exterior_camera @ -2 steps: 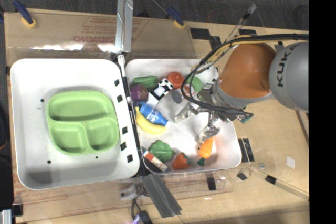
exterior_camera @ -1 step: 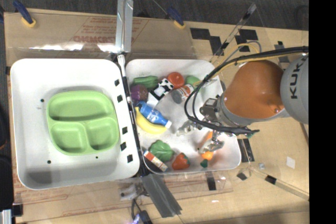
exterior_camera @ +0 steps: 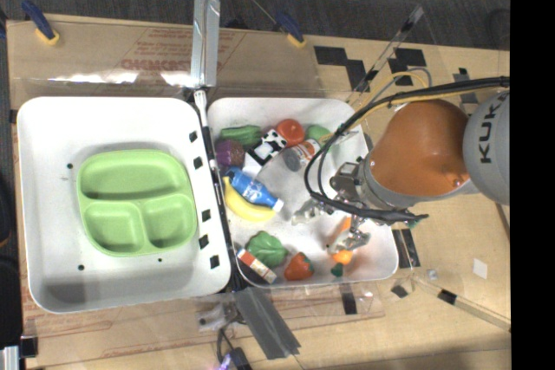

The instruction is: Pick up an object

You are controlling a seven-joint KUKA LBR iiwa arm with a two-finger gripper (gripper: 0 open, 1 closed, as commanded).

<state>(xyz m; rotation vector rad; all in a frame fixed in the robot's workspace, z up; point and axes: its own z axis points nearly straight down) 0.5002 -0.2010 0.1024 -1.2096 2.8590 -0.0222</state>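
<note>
Left bin [exterior_camera: 35, 186], left half of frame, holds a green divided tray [exterior_camera: 134, 202]. Right bin [exterior_camera: 260, 113], centre-right, is packed with toy food. Arm [exterior_camera: 421, 147] comes in from the right; gripper [exterior_camera: 345, 231] sits low over the bin's lower-right area, cannot tell if wide or closed. Nearest target: orange carrot-like toy [exterior_camera: 342, 254] just below it, looks light, stiff, slick plastic; pinch across its narrow middle. Banana [exterior_camera: 243, 205] and blue-capped bottle [exterior_camera: 254, 189] lie mid-bin.
</note>
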